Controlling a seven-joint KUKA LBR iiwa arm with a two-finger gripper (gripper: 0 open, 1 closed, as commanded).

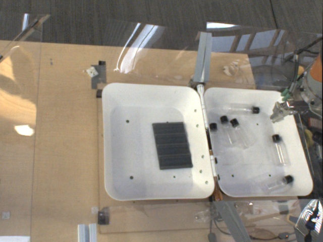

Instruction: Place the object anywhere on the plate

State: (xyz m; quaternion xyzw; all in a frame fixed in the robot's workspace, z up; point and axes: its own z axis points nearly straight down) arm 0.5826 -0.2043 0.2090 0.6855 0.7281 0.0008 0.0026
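Nearest the camera, a clear vial with a black cap (280,182) lies at the front edge of the right bin (303,188). Behind it, a second vial (278,147) lies lengthwise near the right wall. Farther back, three black-capped vials (228,126) cluster near the left wall, and one more vial (243,109) lies toward the rear. The dark ridged plate (172,145) rests flat in the middle of the left bin (116,180), well apart from every vial.

Hazards, as judged from this layout: the vials are transparent, round and lying on their sides, so a closing grasp may roll one away or slip off the glass. The clustered vials may be disturbed together. A carried vial must also clear the two bin walls that meet between the bins (a low pass risks a knock).

The gripper (280,110) sits over the rear right corner of the right bin, the arm entering from the right edge. Whether its claw is spread or closed cannot be told; nothing is seen held in it.
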